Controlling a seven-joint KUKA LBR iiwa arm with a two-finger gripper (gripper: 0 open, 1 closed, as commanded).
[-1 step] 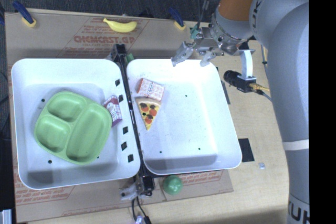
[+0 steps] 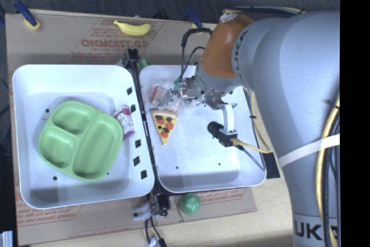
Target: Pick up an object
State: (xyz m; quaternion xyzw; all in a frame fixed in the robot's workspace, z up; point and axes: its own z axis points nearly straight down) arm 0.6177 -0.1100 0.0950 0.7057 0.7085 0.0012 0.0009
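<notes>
The gripper (image 2: 186, 89) is positioned low at the far-left of the right bin (image 2: 231, 173), directly beside a crumpled clear packet (image 2: 160, 95), presumably to seize it; finger state cannot be determined; a pizza-slice toy (image 2: 165, 125) lies just nearer, untouched.

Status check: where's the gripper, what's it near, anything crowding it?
Gripper low in right bin, far end. Crumpled wrapper at its tip, grasp unconfirmed. Pizza slice toy close beside.
</notes>
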